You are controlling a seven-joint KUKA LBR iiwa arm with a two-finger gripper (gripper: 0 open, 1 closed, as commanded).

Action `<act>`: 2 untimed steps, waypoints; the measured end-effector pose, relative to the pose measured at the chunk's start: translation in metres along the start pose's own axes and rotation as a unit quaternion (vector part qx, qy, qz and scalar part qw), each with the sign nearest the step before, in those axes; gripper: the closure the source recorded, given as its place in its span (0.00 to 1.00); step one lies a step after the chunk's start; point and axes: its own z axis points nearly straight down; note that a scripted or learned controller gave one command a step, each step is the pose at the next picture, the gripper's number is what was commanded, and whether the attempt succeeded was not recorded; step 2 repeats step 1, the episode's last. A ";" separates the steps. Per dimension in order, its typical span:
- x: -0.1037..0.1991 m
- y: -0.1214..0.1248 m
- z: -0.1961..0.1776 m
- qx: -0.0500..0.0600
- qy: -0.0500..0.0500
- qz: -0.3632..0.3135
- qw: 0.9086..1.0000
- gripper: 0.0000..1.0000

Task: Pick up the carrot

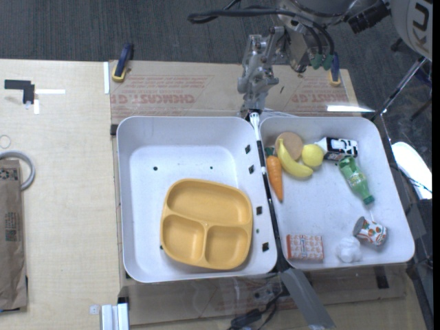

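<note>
The carrot [275, 178] lies in the right bin [395, 205], tight against the left wall at about nine o'clock of that bin, its thick end pointing to twelve and its taper to six. Its top touches the banana [293, 163], which curls around a brownish rounded item [291, 144] with a lemon [313, 155] just beside it; that crowding likely leaves little room for a grip from the right.

The hand [256, 81] hangs above the far edge of the bins, at twelve o'clock of the carrot and well apart from it; I cannot tell its state.

The carrot looks smooth, orange and conical. The left bin [137, 184] holds a glossy yellow compartment tray [206, 223]. A green bottle [355, 179] lies at three o'clock of the carrot.
</note>
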 end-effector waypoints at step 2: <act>-0.024 0.066 0.001 -0.001 0.000 -0.090 0.996 1.00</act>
